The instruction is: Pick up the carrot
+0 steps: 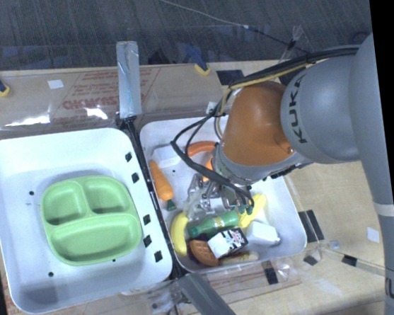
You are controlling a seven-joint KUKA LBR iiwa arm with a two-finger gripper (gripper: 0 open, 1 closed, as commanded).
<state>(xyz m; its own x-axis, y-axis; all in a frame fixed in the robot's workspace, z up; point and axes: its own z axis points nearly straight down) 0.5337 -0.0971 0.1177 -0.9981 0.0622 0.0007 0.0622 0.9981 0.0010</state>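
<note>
The carrot is a small orange piece lying lengthwise against the left wall of the right bin. My gripper hangs below the orange wrist band, low over the middle of that bin, to the right of the carrot and apart from it. It sits just above a green bottle. The wrist hides much of the bin's back half.
A second orange object peeks out behind the wrist. Around the green bottle lie yellow banana-like pieces, a brown item, a black-and-white carton and a white block. The left bin holds a green divided plate.
</note>
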